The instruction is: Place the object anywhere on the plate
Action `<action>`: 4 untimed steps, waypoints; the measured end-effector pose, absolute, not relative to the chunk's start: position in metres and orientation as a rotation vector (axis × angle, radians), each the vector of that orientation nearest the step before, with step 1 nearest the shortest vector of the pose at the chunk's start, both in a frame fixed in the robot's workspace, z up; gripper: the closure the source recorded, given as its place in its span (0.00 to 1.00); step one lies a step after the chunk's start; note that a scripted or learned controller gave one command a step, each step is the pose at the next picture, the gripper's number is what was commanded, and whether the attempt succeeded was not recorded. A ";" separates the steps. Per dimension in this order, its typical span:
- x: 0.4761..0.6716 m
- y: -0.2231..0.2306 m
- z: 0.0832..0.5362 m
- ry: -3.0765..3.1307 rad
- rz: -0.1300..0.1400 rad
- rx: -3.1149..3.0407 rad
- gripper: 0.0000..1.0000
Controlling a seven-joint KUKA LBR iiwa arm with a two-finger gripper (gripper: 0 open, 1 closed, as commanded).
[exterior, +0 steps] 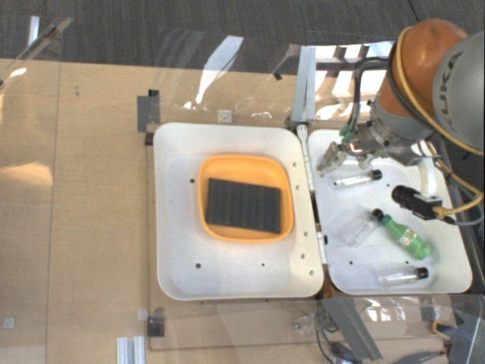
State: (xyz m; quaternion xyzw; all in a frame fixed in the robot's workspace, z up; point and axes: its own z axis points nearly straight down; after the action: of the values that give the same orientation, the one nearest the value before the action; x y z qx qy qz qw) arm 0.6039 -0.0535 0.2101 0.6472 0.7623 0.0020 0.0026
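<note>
Orange plate (202, 203) centred in left bin (182, 271); end effector (334, 158) over right bin (449, 273) corner, grip state unclear.

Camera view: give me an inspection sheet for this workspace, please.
Surface: pale bench bearing a left bin and a right bin, both white.
Job's things: orange plate in the left bin; dark ribbed slab lying on it.
Clutter: three clear tubes and a green bottle in the right bin.
Gripper: gripper over the right bin's upper left corner.
Cables: wires below the bins.
Surroundings: dark carpet beyond the bench.
</note>
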 end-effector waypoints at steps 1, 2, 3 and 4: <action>0.635 -0.128 0.217 2.446 0.004 1.963 0.00; 0.624 -0.189 0.351 2.414 0.006 1.995 0.00; 0.625 -0.187 0.362 2.421 0.007 1.981 1.00; 0.545 -0.206 0.324 2.520 0.003 1.864 1.00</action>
State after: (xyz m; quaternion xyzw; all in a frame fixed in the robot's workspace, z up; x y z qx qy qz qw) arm 0.5451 -0.2057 0.3242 0.5946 0.8040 0.0011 0.0038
